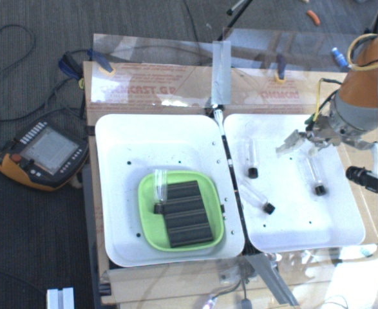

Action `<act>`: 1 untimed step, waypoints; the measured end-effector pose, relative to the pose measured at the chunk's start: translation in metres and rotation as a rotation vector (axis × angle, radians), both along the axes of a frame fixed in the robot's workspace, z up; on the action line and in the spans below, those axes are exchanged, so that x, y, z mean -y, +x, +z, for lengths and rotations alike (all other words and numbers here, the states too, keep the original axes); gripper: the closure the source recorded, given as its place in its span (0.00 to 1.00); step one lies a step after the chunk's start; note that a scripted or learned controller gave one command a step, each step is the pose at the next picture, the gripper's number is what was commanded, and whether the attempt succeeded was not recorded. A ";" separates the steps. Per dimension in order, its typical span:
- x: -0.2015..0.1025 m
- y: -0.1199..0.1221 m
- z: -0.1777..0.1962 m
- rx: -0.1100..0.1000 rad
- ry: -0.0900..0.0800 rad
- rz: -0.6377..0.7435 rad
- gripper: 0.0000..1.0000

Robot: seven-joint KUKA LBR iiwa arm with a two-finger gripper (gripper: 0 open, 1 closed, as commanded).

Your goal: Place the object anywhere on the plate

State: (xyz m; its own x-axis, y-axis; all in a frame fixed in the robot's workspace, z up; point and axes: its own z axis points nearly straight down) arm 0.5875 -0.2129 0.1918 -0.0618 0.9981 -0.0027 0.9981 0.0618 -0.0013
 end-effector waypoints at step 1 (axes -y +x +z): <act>0.009 0.017 0.028 0.002 0.001 -0.043 0.00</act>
